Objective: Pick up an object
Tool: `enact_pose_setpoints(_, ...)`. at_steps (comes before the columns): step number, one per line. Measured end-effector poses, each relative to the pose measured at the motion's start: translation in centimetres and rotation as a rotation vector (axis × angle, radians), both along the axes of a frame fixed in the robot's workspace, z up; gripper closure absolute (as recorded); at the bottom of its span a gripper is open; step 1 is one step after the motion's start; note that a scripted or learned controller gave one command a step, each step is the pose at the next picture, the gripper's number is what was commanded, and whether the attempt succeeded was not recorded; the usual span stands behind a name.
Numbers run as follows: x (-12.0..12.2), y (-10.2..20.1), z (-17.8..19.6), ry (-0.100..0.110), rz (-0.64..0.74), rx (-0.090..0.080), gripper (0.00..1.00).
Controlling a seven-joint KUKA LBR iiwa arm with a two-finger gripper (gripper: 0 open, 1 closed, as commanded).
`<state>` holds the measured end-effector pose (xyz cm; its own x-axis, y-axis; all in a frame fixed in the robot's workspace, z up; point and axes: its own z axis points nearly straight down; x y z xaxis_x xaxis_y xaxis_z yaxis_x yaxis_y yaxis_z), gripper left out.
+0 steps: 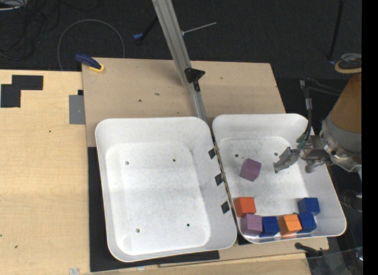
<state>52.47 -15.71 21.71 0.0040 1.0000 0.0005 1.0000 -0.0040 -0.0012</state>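
The right bin (277, 127) holds several small cubes. A purple cube (250, 169) lies alone near its middle. Along the near wall sit an orange cube (244, 205), a second purple cube (252, 223), a blue cube (270, 225), another orange cube (289, 223) and two blue cubes (308, 206). My gripper (295, 161) hangs over the right side of this bin, to the right of the lone purple cube and apart from it. It is open, with nothing between its fingers.
The left bin (118, 132) lies beside the right one, with black clips on the shared wall (217, 179). A slanted metal rail (177, 43) rises behind the bins. The arm's orange band (354, 105) is at the right edge.
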Motion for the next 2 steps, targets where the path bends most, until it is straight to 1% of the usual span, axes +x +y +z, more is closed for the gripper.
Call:
enact_pose_setpoints(1, 3.1, -3.7, -11.3, 0.009, 0.002, 0.002, 0.0)
enact_pose_setpoints(2, 5.0, -0.9, -2.3, -0.005, 0.007, 0.0, 0.0)
